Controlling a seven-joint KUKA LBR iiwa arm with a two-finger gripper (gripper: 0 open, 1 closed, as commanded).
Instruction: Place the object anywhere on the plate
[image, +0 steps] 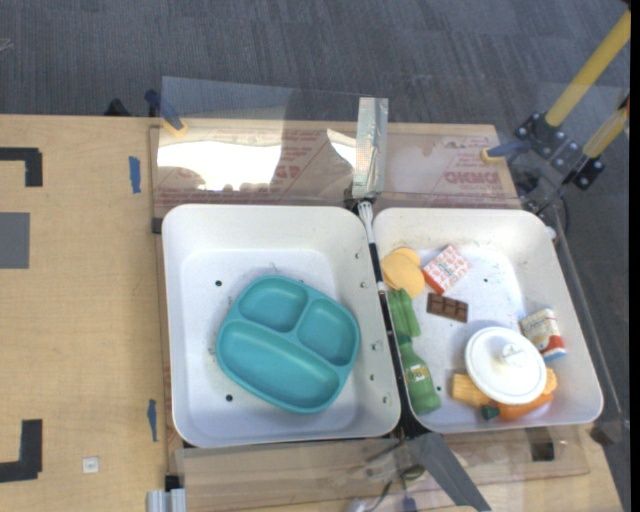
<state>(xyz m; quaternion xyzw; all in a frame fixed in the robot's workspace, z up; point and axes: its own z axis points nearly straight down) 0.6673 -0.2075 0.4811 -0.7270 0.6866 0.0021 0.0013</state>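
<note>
teal plate (288, 343) with three compartments, lying flat in the left bin (190, 240), its long axis running from about 10 o'clock to 4 o'clock. every candidate object sits in the right bin (560, 250), at the plate's 3 o'clock: a green bottle (410, 350) lying along the shared wall, nearest the plate, its long axis roughly 12 to 6 o'clock; then a yellow piece (402, 266), a red-and-white packet (447, 268), a brown bar (447, 308), a white lidded pot (505, 362) and a small can (543, 330). which one is meant cannot be told. the claw's state cannot be told. any transfer runs toward 9 o'clock, across the dividing wall.
</note>
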